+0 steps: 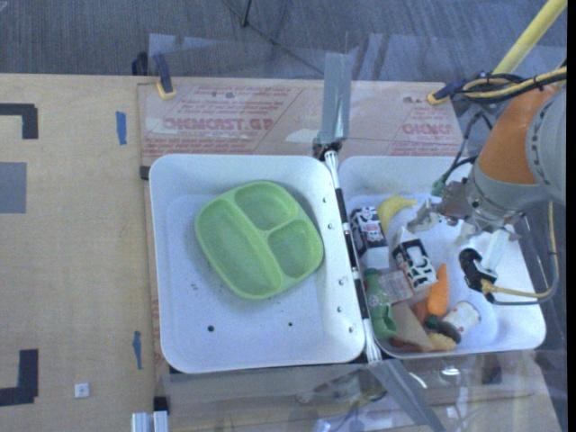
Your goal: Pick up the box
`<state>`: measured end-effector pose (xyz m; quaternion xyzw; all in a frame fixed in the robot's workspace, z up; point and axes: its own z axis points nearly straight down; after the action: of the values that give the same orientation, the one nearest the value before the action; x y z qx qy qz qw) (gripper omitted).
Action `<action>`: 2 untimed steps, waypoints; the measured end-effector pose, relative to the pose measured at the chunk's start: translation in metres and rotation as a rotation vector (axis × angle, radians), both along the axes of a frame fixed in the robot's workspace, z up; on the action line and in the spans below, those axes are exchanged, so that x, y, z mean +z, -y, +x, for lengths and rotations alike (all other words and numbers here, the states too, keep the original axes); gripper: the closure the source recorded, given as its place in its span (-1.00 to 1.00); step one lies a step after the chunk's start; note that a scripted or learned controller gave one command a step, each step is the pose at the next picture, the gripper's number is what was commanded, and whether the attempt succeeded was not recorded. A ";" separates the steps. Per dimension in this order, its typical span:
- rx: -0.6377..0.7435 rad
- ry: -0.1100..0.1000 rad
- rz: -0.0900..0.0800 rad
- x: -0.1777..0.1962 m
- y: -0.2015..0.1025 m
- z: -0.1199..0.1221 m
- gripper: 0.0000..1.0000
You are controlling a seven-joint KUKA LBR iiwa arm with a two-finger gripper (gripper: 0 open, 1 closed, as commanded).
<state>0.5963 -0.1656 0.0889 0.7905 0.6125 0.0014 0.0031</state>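
Gripper [430,212] sits over the right bin [526,327], near the banana [396,209]; can't tell its state, wrist blocks it. Box [415,264], white with black print, lies in that bin's clutter, just beside the carrot [438,291]. Probably light stiff card, crushable. Long axis runs upper-left to lower-right. Best to pinch across the short sides. Left bin [171,241] holds a green divided plate [259,238].

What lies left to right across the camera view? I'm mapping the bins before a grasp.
Blue tape → left bin → green plate → small box → banana → carrot → arm.
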 end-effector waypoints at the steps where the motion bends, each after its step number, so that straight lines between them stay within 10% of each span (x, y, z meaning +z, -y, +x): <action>1: -0.310 -0.018 0.001 -0.002 -0.012 0.060 -1.00; 2: -0.043 -0.007 0.003 0.102 0.023 -0.010 -1.00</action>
<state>0.5859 -0.1888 0.1905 0.8036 0.5952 -0.0003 -0.0002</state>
